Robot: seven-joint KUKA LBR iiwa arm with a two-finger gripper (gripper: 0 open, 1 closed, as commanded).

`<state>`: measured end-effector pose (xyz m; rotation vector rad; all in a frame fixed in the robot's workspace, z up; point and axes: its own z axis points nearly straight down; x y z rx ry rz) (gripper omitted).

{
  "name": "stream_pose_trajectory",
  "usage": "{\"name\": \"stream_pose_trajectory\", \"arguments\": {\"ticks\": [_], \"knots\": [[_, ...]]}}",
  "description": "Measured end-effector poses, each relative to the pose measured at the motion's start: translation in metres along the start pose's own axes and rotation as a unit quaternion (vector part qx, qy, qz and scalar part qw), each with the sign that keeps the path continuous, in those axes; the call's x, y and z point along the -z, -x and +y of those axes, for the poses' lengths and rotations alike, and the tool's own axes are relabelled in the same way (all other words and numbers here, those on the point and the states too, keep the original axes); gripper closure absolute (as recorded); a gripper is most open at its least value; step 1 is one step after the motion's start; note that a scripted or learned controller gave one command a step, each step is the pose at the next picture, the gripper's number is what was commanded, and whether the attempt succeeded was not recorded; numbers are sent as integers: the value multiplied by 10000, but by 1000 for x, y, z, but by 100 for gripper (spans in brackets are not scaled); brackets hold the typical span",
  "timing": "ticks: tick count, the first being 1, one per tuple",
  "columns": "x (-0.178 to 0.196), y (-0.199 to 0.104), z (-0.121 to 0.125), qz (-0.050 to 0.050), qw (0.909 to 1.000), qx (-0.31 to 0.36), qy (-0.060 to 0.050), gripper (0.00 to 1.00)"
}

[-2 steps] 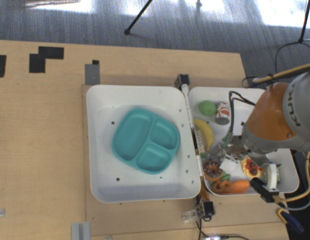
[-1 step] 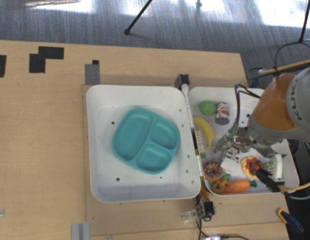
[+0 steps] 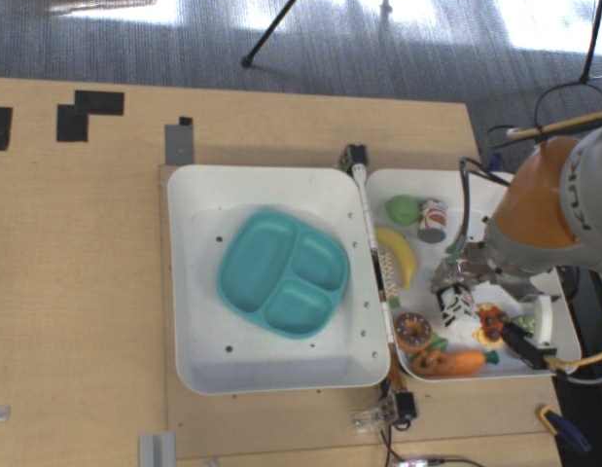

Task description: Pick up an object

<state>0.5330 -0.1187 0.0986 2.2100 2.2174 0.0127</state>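
The right bin (image 3: 569, 331) holds several small objects. A green ball (image 3: 402, 209) and a small can (image 3: 433, 221) lie at its far end, with a yellow banana (image 3: 399, 254) just in front of them. A chocolate donut (image 3: 413, 330) and an orange carrot (image 3: 454, 362) lie at the near edge. My gripper (image 3: 454, 282) is down inside this bin, directly over a black-and-white striped toy (image 3: 457, 307) and touching or nearly touching its top. A small orange-red toy (image 3: 490, 323) sits to the right of the striped one.
The left bin (image 3: 198, 358) carries a teal divided plate (image 3: 284, 272). A ridge (image 3: 373, 261) separates the two bins. My arm, with its orange band (image 3: 539, 207), covers the right bin's far right part. A black tripod leg (image 3: 281, 17) stands on the floor beyond the bench.
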Motion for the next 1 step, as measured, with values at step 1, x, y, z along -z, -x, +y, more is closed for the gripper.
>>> {"name": "stream_pose_trajectory", "arguments": {"ticks": [1], "knots": [[133, -49, 8, 11, 10000, 12, -36, 100]]}}
